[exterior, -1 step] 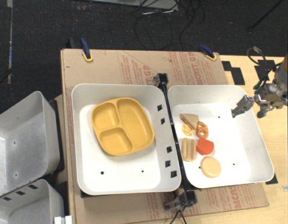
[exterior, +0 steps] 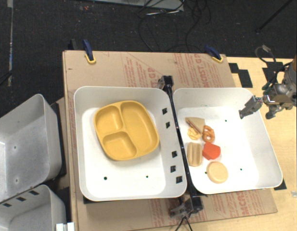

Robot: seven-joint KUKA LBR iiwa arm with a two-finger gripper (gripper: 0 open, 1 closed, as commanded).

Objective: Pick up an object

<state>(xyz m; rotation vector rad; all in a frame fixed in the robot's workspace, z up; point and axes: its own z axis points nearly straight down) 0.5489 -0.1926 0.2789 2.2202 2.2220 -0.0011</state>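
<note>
The right bin (exterior: pixel 244 143) holds several toy foods along its left side: a tan wedge (exterior: pixel 196 123), an orange pretzel (exterior: pixel 209 134), a red piece (exterior: pixel 212 151), a tan block (exterior: pixel 194 154) and a round beige disc (exterior: pixel 217 172). My gripper (exterior: pixel 260 109) hangs over the bin's upper right corner, well to the right of the foods. It is open, its two dark fingers spread apart with nothing between them.
A yellow divided plate (exterior: pixel 126 129) lies in the left bin (exterior: pixel 85 143). A black divider (exterior: pixel 173 129) runs between the two bins. Grey tubs (exterior: pixel 20 143) stand off the bench to the left. Cables lie on the dark floor behind.
</note>
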